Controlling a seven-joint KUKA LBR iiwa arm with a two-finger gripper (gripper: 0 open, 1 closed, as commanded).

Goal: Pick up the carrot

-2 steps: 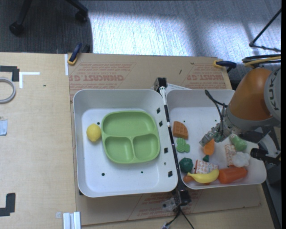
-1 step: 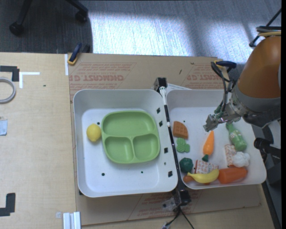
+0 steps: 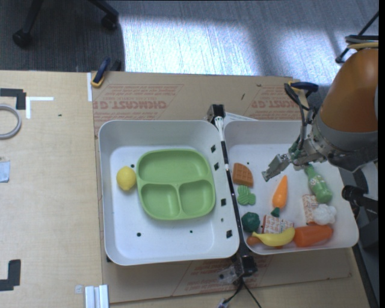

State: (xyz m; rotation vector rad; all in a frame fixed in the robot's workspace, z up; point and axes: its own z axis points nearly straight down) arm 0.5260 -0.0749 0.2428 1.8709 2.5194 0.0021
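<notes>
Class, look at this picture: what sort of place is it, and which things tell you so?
Probably a robot lab bench: a robot arm reaches over two white bins, one holding toy food such as a carrot, with an office chair base behind.

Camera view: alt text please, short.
The gripper hovers just above an orange carrot in the right bin, among other toy food. The left bin holds a green divided plate and a lemon.
</notes>
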